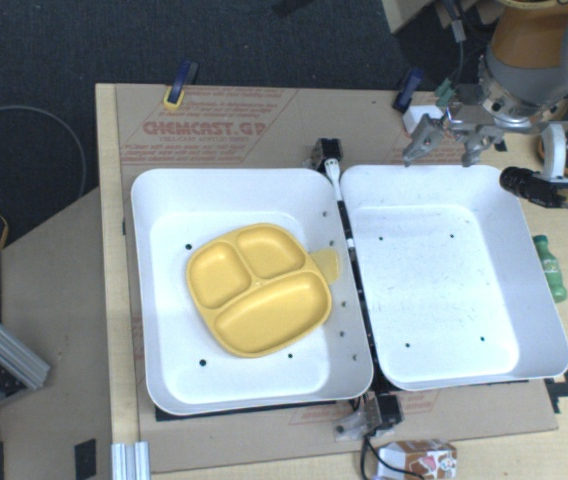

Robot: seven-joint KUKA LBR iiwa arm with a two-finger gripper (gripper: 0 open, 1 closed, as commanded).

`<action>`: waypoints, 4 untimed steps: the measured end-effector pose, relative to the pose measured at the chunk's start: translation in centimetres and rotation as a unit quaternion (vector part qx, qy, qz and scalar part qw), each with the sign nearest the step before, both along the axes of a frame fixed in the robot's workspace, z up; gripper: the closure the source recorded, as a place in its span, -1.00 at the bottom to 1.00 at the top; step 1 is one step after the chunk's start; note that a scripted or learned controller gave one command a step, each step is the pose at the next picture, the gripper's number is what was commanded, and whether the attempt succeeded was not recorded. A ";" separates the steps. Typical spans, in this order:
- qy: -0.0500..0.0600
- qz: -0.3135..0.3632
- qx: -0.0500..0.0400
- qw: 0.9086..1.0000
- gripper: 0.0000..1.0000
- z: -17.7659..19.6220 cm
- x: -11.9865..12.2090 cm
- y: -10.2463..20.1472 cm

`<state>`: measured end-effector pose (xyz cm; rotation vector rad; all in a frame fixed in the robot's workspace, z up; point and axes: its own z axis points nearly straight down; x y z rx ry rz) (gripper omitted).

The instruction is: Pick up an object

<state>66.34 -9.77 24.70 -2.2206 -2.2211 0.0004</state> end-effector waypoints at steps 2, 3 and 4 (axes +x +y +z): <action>-0.007 0.003 0.001 1.000 -1.00 22.8 -10.0 11.4; -0.003 0.002 0.001 1.000 -1.00 28.0 -16.5 14.7; -0.003 0.005 0.001 1.000 -1.00 28.9 -18.5 21.9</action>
